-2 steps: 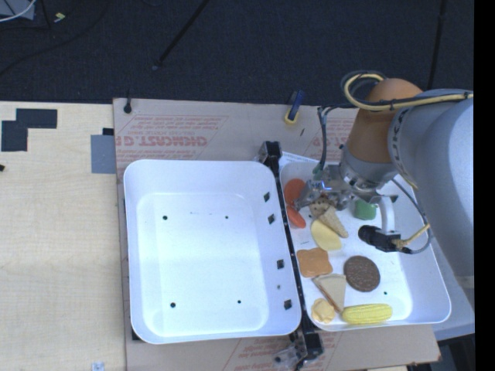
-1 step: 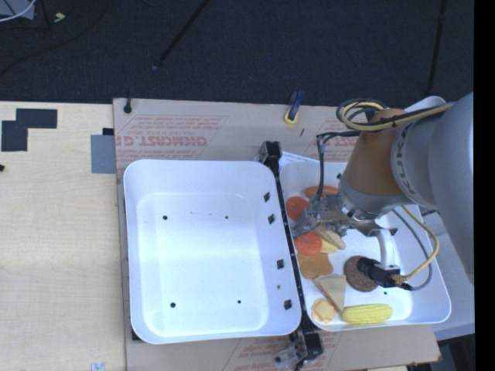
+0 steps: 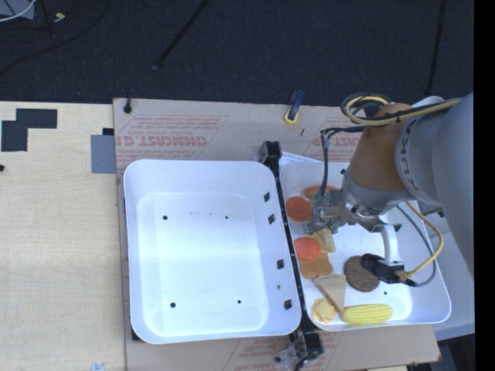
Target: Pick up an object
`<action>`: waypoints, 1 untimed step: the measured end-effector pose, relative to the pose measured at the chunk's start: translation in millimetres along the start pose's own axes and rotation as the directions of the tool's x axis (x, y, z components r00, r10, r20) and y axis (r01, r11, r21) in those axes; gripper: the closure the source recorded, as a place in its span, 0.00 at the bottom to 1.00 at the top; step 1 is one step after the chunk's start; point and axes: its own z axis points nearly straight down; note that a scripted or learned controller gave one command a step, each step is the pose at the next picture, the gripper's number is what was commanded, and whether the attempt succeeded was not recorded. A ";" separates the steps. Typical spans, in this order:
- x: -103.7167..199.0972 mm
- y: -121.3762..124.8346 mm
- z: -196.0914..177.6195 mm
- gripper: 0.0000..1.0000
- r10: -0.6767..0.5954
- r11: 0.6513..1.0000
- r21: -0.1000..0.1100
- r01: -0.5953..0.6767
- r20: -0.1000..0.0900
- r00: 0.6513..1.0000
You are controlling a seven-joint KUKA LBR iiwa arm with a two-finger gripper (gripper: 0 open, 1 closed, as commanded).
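Observation:
My gripper point(image 3: 325, 224) hangs low over the upper left part of the right bin point(image 3: 433, 304), among toy foods. An orange round piece point(image 3: 298, 207) lies just left of it. A red round piece point(image 3: 307, 247) and a small pale yellow piece point(image 3: 326, 241) sit right below it. Further down lie a brown toast slice point(image 3: 315, 267), a cheese wedge point(image 3: 333, 288), a dark brown cookie point(image 3: 360, 273), a yellow corn cob point(image 3: 366, 313) and a small yellow lump point(image 3: 322, 311). The wrist partly hides an orange item point(image 3: 315, 192).
The left bin point(image 3: 135, 207) stands beside the right one, with a black divider rail point(image 3: 282, 230) and clips between them. The arm's grey body point(image 3: 433, 161) and cables cover the right bin's upper right. A blue and yellow clamp point(image 3: 293, 108) sits at the board's back edge.

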 end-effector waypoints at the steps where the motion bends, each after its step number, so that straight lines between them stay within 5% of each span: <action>1: 2.6 26.4 9.3 1.00 -0.008 1.000 -0.006 0.008 0.002 1.000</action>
